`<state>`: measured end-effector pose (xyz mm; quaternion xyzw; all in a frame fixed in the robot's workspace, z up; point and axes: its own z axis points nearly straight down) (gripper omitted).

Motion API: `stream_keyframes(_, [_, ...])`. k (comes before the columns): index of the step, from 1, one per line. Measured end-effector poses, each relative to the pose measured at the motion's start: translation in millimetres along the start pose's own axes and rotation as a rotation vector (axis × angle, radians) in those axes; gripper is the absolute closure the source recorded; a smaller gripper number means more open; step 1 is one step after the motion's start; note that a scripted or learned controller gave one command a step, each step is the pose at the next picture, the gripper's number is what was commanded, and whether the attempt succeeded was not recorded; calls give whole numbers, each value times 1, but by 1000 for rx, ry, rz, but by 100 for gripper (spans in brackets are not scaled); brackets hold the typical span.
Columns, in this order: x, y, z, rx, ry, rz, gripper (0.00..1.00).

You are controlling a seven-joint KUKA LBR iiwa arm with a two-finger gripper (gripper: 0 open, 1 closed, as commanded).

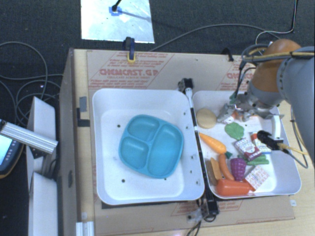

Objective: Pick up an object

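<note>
Beige and round, a potato (pixel 206 118) lies at the left end of the right bin (pixel 290 181), just left of the gripper (pixel 229 113); whether that gripper is open or closed cannot be told. A green leaf (pixel 235 130) sits below it, carrots (pixel 212 142) nearer the front. Red print on the cardboard (pixel 147 65) behind reads roughly "CHEMCAST". A blue plate (pixel 151 145) lies in the left bin (pixel 106 132).

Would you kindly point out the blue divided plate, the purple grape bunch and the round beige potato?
blue divided plate (pixel 150 146), camera view, central ridge.
purple grape bunch (pixel 238 167), camera view, middle of the cluster.
round beige potato (pixel 206 118), camera view, top surface.
</note>
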<state>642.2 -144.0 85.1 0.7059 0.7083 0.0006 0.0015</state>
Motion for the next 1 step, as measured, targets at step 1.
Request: stream_keyframes(1, [0, 1, -11, -2, 0, -3, 100])
